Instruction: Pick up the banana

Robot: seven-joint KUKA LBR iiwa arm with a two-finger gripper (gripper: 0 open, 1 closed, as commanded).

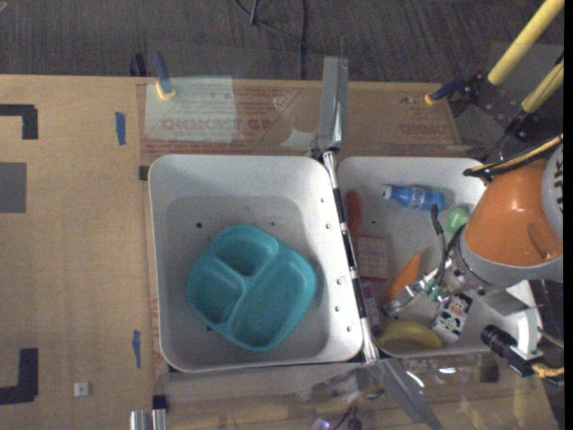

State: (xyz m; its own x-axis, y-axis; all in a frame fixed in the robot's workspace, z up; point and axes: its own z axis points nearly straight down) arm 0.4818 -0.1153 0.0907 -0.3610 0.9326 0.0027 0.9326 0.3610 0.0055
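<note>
The banana (410, 335) lies yellow and curved against the near wall of the right bin (403, 163). The grey arm with its orange band (512, 222) reaches in from the right and covers the bin's right part. My gripper (415, 294) is low in this bin, just above the banana and beside an orange carrot-like piece (405, 276). Nothing can be seen held in it. The wrist hides its upper part.
The right bin also holds a blue bottle (412, 196), a green item (457, 216), a red stick (353, 211), a packet (372, 256) and a black-and-white box (454, 316). A teal divided plate (252, 287) lies in the left bin (233, 165).
</note>
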